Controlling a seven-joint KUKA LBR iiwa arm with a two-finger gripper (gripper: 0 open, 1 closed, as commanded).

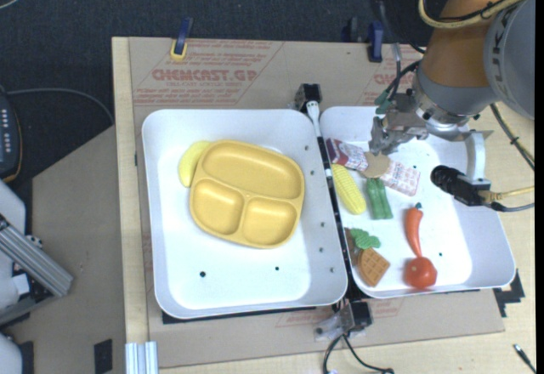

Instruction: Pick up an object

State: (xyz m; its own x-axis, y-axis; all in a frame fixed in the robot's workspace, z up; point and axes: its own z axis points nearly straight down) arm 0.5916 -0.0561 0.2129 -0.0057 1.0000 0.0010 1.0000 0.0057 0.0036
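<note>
The gripper [387,141] hangs low over the right bin's [484,266] far-left corner, above a small packet [398,174] (the likeliest target); how its pincer stands cannot be told. The corn [348,188] lies against the left wall.

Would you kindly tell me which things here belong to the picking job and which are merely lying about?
Job:
gripper
corn cob
green block
carrot
tomato
waffle
packet
right bin

Lying about:
yellow divided plate
left bin
blue clamps
</note>
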